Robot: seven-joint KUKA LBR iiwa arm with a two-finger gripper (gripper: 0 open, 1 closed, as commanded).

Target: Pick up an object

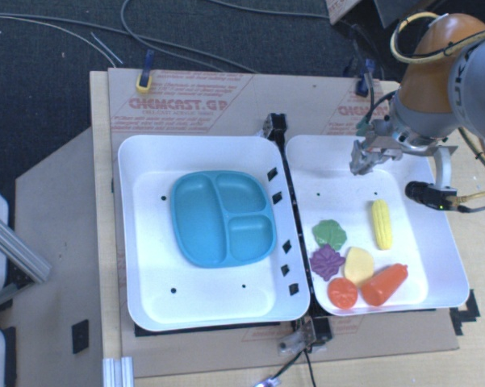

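Note:
In the right bin (436,248) lie a yellow corn cob (381,223), a green leafy piece (329,233), a purple grape bunch (327,261), a pale yellow piece (358,264), a red tomato (343,293) and an orange carrot (385,284). My gripper (363,164) hangs over the far part of this bin, up and left of the corn cob, with nothing seen between its fingers. It is well apart from the cluster of toy food near the front.
The left bin (145,280) holds a blue divided plate (223,217). A black divider with clips (284,216) runs between the bins. The bench edge and cables lie beyond the bins at the back.

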